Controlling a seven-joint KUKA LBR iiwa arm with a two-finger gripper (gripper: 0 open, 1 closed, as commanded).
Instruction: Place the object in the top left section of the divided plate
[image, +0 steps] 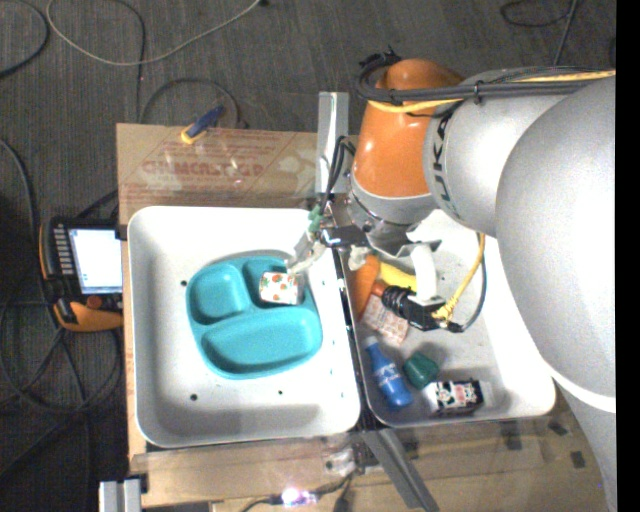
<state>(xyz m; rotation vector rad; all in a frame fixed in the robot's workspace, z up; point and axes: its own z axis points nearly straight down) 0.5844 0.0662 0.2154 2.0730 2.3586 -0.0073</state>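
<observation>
Claw (300, 255) state cannot be told; spotted object (281, 288) lies just below-left of it, over the divided plate's (255, 345) upper right section.

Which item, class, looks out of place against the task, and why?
The small white spotted object lies in the top right section of the teal divided plate, near the rim, not in the top left section. The gripper hangs just above it. Nothing looks spilled or broken.
</observation>
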